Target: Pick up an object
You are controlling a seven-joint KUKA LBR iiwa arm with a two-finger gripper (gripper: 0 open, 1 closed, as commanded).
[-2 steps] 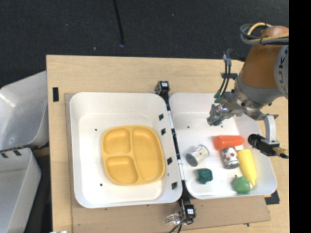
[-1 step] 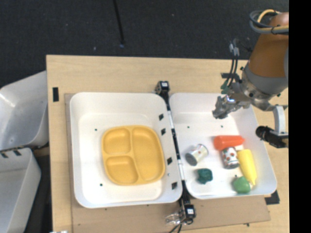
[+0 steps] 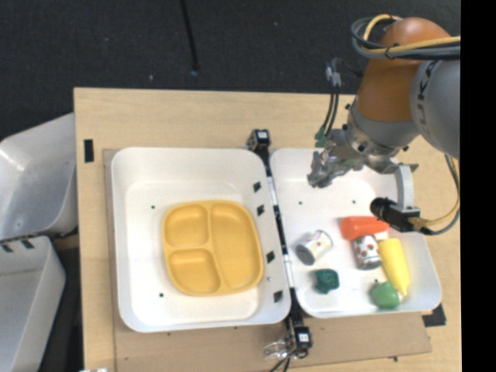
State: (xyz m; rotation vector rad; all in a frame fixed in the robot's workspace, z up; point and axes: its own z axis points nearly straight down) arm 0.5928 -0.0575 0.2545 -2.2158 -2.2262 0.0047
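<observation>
One fixed camera looks down at a slant on both white bins (image 3: 124, 208).

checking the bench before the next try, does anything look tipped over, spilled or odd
Mostly tidy. The small white cup in the right bin lies tipped on its side, and a can beside it lies tilted against the yellow item. The yellow divided plate sits flat in the left bin. No spill shows.

I'm looking at two white bins (image 3: 128, 208) on a pale wood bench (image 3: 93, 115). Yellow divided tray (image 3: 211, 248) on the left; on the right, a white cup with red dots (image 3: 315, 246), dark green piece (image 3: 326, 280), orange block (image 3: 361, 226), yellow banana shape (image 3: 394, 263), bright green lump (image 3: 384, 294).
</observation>
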